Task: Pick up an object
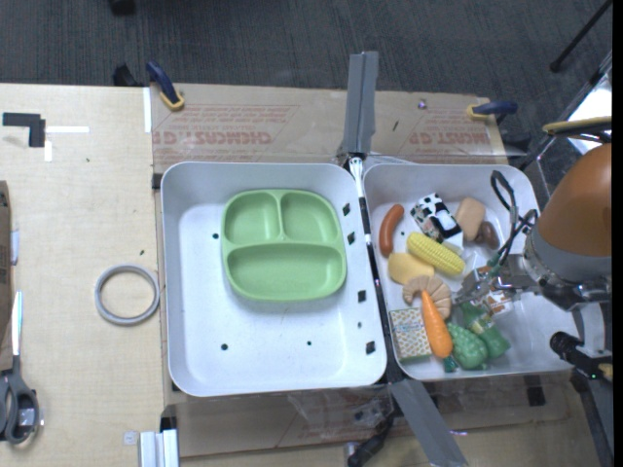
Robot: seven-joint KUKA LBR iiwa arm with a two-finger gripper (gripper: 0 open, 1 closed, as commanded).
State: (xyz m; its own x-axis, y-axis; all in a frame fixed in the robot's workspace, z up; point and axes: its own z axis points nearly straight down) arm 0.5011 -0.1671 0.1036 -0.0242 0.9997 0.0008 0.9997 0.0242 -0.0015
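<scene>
Though the gripper (484,286) sits low in the right bin (382,178), its fingers are a small metal tangle against the toys, and I cannot tell whether they are spread, closed, or grasping anything. It hangs just above the green broccoli (475,346), which lies at about five o'clock in that bin. At nine o'clock from the gripper lies the corn (435,253), with a tan piece (409,267) below it and the carrot (435,324) slanting toward six o'clock. A sausage (390,229) lies at ten o'clock in the bin, a black-and-white cow (434,216) at twelve, and a brown piece (472,218) beside it. A patterned cracker (410,333) lies at seven o'clock. The left bin (185,290) holds a green divided plate (284,244). On the bench at nine o'clock lies a tape ring (127,293).
</scene>
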